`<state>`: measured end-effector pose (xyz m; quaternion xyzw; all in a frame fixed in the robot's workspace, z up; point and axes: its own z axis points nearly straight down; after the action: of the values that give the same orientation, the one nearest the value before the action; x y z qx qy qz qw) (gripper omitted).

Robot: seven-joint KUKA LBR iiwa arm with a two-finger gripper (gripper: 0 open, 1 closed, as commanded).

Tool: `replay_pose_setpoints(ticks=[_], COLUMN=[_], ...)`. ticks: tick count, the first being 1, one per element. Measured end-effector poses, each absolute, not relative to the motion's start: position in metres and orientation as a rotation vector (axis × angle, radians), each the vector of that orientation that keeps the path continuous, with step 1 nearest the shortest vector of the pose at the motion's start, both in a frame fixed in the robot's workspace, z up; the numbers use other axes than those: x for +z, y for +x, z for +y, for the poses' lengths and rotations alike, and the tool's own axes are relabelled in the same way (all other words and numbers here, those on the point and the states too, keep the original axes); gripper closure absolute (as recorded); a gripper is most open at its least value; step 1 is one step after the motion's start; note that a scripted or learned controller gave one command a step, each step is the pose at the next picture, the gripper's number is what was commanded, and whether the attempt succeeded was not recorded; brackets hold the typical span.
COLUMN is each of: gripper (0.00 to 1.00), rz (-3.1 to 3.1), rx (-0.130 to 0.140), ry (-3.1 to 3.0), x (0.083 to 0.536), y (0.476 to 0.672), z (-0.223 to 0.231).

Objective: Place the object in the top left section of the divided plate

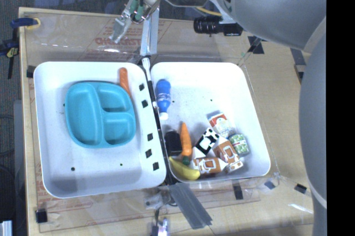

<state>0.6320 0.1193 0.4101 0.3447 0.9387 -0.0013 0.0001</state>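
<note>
Two white bins sit together. Left bin [50,174] has a blue divided plate [101,114]; a carrot [124,80] lies beside its far right edge. Right bin [244,90] holds bottle [162,94], banana [184,169], boxes [222,146]. Gripper [132,17] hangs spread above the bench [61,29].

Divided plate [89,110]: turquoise, rounded-rectangle, lying flat and right way up in the left bin [50,174].
Plate sections: 3 in all; 1 large along the view's left side, 2 smaller stacked on the right.
Plate place: well below the gripper [132,24] in the view and a little to its left, well apart from it.
Carrot [124,80]: small, slim, orange, lying on the bin floor with its length running up-down in the view.
Carrot place: almost straight below the gripper, nearer to it than the plate's middle, just beside the plate's upper right corner, outside the rim.
</note>
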Motion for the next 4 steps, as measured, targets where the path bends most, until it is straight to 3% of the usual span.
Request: replay_pose_setpoints(ticks=[1, 2, 3, 4], gripper=[1.00, 1.00, 1.00, 1.00], rz=[3.062, 3.016, 3.124, 3.043], rx=[-0.002, -0.004, -0.001, -0.001], ry=[0.692, 0.884, 0.308, -0.764], x=[0.443, 0.262, 0.290, 0.283], y=[0.636, 0.630, 0.636, 0.648], z=[0.126, 0.131, 0.134, 0.141])
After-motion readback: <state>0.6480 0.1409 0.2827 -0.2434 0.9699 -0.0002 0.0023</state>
